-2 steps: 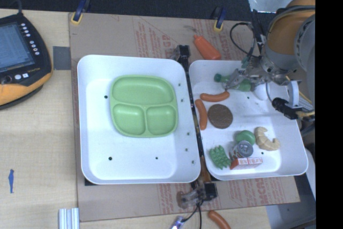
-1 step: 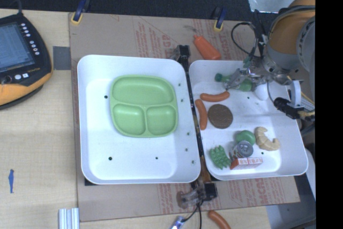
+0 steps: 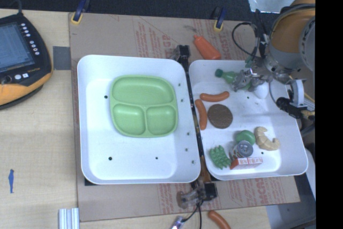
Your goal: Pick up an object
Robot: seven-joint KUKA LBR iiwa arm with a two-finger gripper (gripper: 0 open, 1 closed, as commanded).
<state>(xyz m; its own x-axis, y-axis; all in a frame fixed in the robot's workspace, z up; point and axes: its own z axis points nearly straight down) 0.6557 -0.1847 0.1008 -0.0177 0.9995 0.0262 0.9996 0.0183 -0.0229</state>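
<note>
From above, we see the gripper (image 3: 247, 81) low over the far part of the right bin (image 3: 286, 169), just beside a small dark green toy (image 3: 226, 75); we cannot tell how it stands. Two sausages (image 3: 214, 96), a brown disc (image 3: 220, 116) and a croissant (image 3: 266, 138) lie nearer. The left bin (image 3: 96, 169) holds a green divided plate (image 3: 143, 105), with bare floor around it.

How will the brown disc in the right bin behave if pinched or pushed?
The brown disc lies flat and looks thin, so fingers may struggle to get under it. Pushed, it would probably slide on the smooth right bin rather than roll. One sausage sits right beside it and may get shoved too.
</note>
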